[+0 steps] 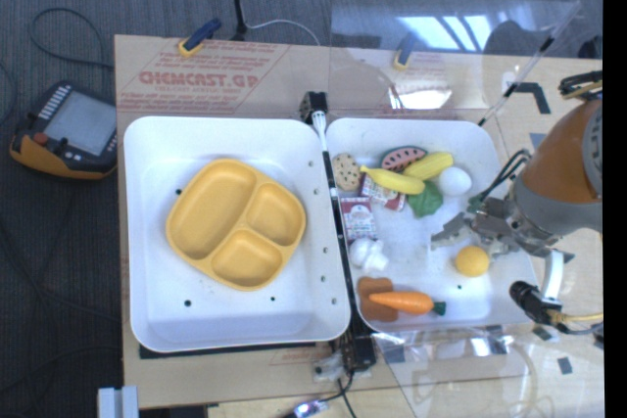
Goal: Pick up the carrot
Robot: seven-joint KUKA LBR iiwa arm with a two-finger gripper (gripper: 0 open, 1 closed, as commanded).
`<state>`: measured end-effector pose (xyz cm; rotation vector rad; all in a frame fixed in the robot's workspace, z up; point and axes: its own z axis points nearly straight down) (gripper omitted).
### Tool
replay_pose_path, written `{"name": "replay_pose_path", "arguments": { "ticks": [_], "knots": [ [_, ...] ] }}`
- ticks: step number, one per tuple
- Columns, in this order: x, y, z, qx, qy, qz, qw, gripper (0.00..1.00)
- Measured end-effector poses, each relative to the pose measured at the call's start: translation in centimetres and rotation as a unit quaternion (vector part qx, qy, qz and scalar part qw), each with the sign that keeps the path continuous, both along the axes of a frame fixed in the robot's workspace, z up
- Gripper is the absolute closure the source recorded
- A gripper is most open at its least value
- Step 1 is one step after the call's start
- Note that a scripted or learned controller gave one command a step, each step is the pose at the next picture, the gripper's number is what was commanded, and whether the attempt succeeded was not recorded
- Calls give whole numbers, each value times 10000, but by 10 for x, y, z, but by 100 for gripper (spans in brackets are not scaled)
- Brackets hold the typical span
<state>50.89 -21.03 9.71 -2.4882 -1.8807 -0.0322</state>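
The carrot [404, 302], orange with a small green tip at its right end, lies flat near the front wall of the right bin [490, 152]. A brown piece [373, 287] touches its left end. My gripper [473, 232] hangs over the right part of that bin, up and to the right of the carrot and well apart from it. Its grey fingers [449, 230] stand open with nothing between them. A yellow-orange round fruit [472, 260] sits just below the fingertips.
The right bin also holds a banana [400, 179], a watermelon slice [403, 158], a cookie [345, 171], a white ball [454, 180], a green leaf [427, 202], a red packet [359, 215] and a white lump [368, 255]. A yellow divided plate [235, 222] lies in the left bin [147, 308].
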Motion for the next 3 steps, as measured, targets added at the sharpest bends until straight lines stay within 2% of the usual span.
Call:
{"name": "replay_pose_path", "arguments": {
  "ticks": [1,2,3],
  "knots": [
    [-13,2,-2,-106,-104,968,9952,0],
    [-11,3,-1,-82,-127,396,9991,0],
    [-19,5,-4,-183,-81,2001,9796,0]
  ]
}}
